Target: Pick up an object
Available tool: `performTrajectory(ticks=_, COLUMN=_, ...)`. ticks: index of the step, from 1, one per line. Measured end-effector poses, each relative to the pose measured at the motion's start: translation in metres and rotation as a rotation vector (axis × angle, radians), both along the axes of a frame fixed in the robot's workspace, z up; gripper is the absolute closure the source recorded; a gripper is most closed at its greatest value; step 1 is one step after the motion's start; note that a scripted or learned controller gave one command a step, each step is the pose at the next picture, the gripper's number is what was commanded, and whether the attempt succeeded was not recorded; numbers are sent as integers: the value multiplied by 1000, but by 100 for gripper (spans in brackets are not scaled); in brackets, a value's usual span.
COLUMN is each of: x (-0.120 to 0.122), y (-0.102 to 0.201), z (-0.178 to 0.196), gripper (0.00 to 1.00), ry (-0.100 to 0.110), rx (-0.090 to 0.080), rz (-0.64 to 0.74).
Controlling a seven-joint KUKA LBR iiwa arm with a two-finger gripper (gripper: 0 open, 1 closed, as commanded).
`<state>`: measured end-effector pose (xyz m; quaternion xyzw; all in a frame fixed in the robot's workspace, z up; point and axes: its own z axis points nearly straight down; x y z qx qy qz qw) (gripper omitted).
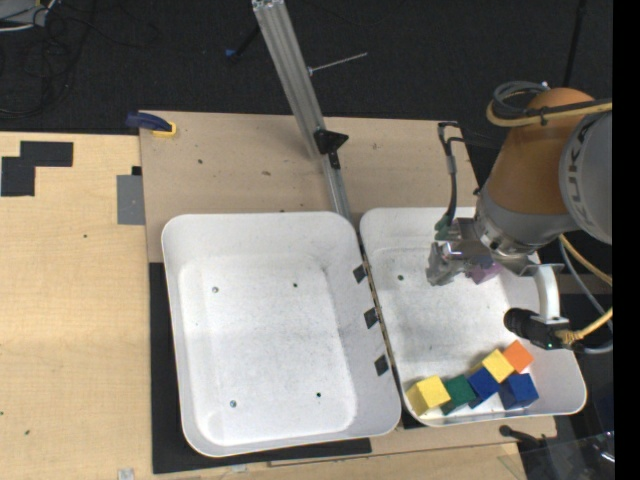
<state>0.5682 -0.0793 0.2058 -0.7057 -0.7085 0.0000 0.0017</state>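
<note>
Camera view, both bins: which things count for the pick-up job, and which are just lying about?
For the job:
gripper, over the right bin
yellow block
green block
blue blocks
orange block
a purple thing by the gripper, partly hidden

Lying about:
left bin
slanted metal rail
blue-and-yellow clamp

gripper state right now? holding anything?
Gripper: cannot tell open or closed. It sits over the right bin, a purple object beside it.
</note>
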Motion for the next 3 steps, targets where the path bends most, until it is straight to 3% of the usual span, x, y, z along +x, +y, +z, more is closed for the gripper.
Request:
performTrajectory(ticks=2, x=48, y=90, z=8, gripper=100, ry=-3, rx=-1, rz=0)
performTrajectory(ticks=3, x=59, y=135, z=8, gripper=100, ry=-1, rx=-1, rz=-1)
